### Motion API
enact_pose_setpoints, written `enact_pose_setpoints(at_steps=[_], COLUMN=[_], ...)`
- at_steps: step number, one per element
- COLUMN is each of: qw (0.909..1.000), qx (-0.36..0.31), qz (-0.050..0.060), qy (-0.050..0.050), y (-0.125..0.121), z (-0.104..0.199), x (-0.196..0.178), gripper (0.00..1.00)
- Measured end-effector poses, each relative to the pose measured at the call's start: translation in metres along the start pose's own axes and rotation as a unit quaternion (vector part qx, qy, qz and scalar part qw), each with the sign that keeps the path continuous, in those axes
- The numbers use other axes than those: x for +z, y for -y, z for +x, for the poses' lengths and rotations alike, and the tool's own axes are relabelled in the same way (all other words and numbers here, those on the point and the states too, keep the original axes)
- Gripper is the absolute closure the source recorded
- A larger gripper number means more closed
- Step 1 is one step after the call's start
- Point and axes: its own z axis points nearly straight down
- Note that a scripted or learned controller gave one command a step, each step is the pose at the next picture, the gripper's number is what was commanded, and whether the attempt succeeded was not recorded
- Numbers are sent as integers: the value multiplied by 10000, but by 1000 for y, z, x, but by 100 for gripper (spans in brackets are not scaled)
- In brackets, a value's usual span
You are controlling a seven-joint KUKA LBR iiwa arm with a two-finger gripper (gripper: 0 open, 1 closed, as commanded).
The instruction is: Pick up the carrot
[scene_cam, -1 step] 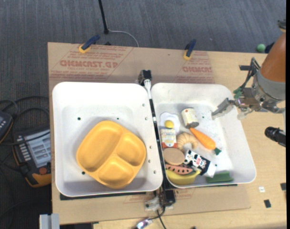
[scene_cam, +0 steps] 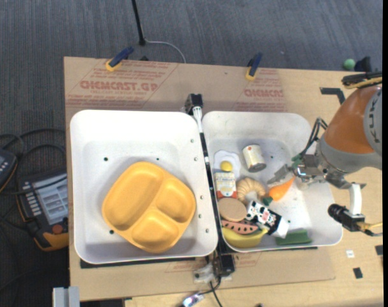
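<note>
My jaws (scene_cam: 294,171) are right at the carrot (scene_cam: 280,188) in the right bin (scene_cam: 302,123), but I cannot tell if they grip it, so lifting is left.

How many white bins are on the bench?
2. The left bin holds a yellow divided tray. The right bin holds the carrot among other toy foods, near the gripper.

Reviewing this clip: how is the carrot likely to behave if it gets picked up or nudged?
The carrot looks like a small moulded toy, so probably stiff and light. Its tapered, rounded shape may let it roll or slip sideways. Lying close to the bread roll, a nudge could push it against that.
</note>
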Motion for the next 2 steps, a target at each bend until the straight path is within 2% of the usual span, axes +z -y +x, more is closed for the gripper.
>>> enact_pose_setpoints(at_steps=[1, 2], qw=[10000, 9998], qx=[11, 215], qz=[15, 13], qy=[19, 29], y=[1, 21], z=[-2, 57], x=[-8, -81], gripper=[100, 100])
